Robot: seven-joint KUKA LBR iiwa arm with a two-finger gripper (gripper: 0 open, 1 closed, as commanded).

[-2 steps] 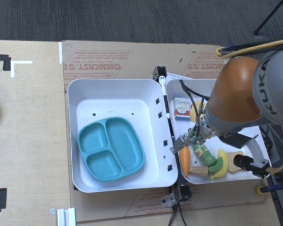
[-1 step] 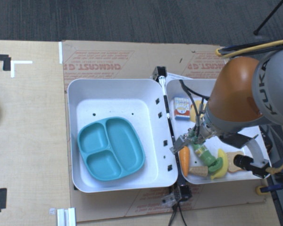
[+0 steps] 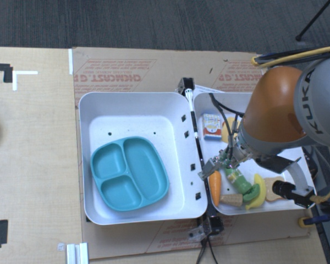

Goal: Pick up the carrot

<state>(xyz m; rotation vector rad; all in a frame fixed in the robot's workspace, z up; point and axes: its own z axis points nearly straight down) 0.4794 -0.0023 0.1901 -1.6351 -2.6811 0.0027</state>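
Note:
The orange carrot [image 3: 214,187] lies upright along the left wall of the right bin [image 3: 239,207], near its front corner. My gripper [image 3: 213,168] hangs just above the carrot's upper end, its fingertips at the bin's left wall. The grey arm with its orange band [image 3: 275,111] covers the middle of the right bin.
A teal divided plate [image 3: 130,173] lies in the left bin [image 3: 132,106]. In the right bin a small blue and white box [image 3: 212,125] sits at the back; a green item [image 3: 241,182], a yellow banana [image 3: 257,193] and tan pieces [image 3: 231,201] crowd just right of the carrot.

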